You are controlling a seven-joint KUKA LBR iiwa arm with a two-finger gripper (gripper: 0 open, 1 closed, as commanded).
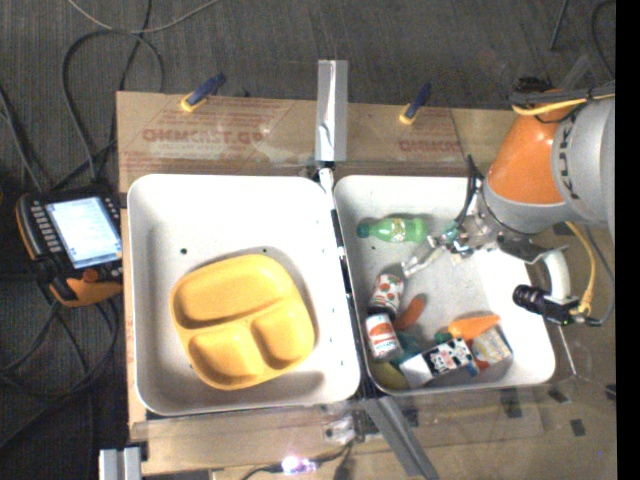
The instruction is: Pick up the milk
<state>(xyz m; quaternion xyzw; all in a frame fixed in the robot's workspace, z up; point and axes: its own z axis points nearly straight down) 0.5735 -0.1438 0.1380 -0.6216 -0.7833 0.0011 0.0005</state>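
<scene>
The milk (452, 357) is a small carton lying on its side near the front wall of the right bin (540, 368). Its faces are white with black patches, cow-style, and a dark blue panel shows along its left part. It sits wedged in a cluster: a small orange-and-white box (491, 347) touches its right end, an orange carrot-like piece (472, 324) lies just behind it, and a yellow item (392, 373) rests at its left against the bin's front edge.

Left of that cluster, a small bottle with a red label (381, 335) stands tilted, with a red-and-white can (389, 291) just behind it and an orange-red sausage-shaped piece (409, 311) beside them. A green bottle (394, 230) lies on its side near the back of the right bin.

The gripper (424, 260) hangs over the middle of the right bin, between the green bottle and the can, well apart from the milk. Its fingers are slim and point toward the left; nothing is visible between them, and I cannot tell whether they are spread or closed. The grey arm with its orange band (530, 158) reaches in from the right.

The left bin (150, 208) holds a yellow divided tray (243, 318).
</scene>
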